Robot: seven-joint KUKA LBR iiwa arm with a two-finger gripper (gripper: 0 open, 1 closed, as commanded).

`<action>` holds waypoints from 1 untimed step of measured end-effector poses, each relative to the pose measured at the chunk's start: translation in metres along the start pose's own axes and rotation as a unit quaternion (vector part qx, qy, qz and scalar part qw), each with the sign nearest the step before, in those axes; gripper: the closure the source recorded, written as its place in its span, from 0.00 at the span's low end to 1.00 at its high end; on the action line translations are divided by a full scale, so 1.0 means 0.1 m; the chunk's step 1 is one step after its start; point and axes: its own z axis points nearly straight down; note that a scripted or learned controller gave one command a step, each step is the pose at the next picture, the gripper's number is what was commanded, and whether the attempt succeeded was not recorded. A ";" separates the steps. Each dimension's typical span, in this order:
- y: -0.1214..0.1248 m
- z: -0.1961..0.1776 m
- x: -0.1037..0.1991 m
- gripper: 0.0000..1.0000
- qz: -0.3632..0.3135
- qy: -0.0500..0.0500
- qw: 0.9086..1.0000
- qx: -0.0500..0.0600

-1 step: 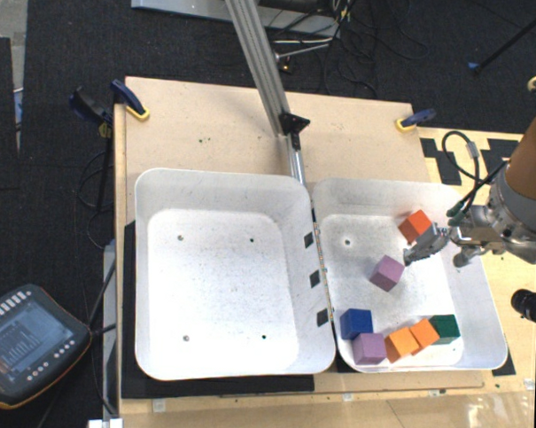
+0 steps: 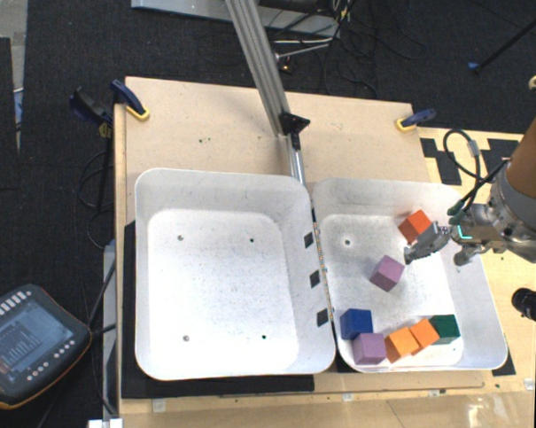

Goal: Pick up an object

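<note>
Right bin (image 2: 486, 302): blocks (image 2: 396, 338) crowd its near edge; purple cube (image 2: 387, 272) sits centre, room all round. Gripper (image 2: 442, 246) over far-right part, fingers apart, holding nothing, beside orange cube (image 2: 416, 226).

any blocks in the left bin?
No. All six blocks, including the blue block and green block, lie in the right bin.

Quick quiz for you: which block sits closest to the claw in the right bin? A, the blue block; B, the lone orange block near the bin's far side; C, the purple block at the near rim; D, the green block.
B: the lone orange block lies right beside the claw, while the others sit farther toward the near rim.
</note>
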 end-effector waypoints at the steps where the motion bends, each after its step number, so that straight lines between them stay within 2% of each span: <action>1: -0.05 0.60 -0.06 0.00 0.001 0.001 1.000 0.003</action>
